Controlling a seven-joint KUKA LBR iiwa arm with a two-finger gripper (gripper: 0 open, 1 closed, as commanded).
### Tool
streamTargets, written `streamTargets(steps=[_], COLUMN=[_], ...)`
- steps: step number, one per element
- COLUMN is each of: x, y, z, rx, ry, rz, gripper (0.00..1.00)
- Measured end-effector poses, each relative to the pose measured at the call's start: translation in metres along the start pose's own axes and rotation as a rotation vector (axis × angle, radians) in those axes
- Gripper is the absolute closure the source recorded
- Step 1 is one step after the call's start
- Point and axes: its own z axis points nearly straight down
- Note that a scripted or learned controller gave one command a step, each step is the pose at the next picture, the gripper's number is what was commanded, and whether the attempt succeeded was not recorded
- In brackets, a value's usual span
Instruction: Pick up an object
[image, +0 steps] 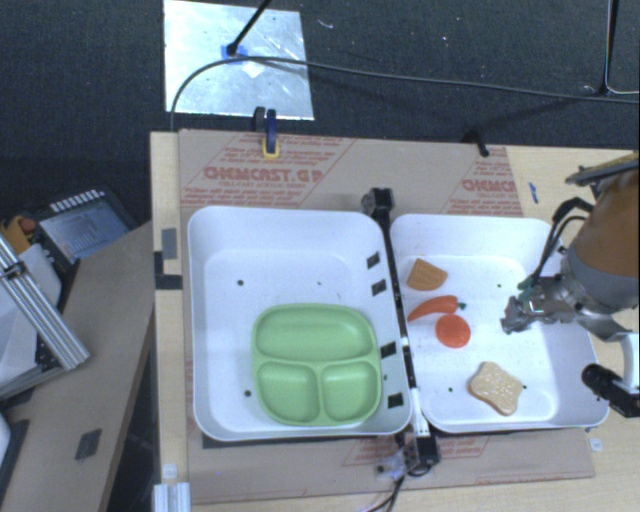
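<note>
The right white bin (520, 405) holds an orange wedge-shaped piece (427, 274), a red chili pepper (433, 307), a round red tomato-like piece (453, 331) and a tan cracker (497, 387). My gripper (513, 318) hovers over the bin's right half, to the right of the red round piece and above the cracker. It is small and dark, and nothing shows between its fingers. The arm reaches in from the right edge.
The left white bin (215, 300) holds a green divided plate (315, 362). A black divider with clips (395, 320) runs between the bins. Cables cross the top, and a metal rail and a device sit at the far left.
</note>
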Motion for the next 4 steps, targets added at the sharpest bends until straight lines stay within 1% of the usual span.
streamTargets(steps=[2,3,4], x=[-0.006,0.044,0.089], y=[0.003,0.008,0.008], z=[-0.093,-0.072,-0.065], rx=[-0.003,0.002,0.002], ry=[-0.001,0.002,0.003], rz=[-0.001,-0.004,-0.005], gripper=[1.0,1.0,1.0])
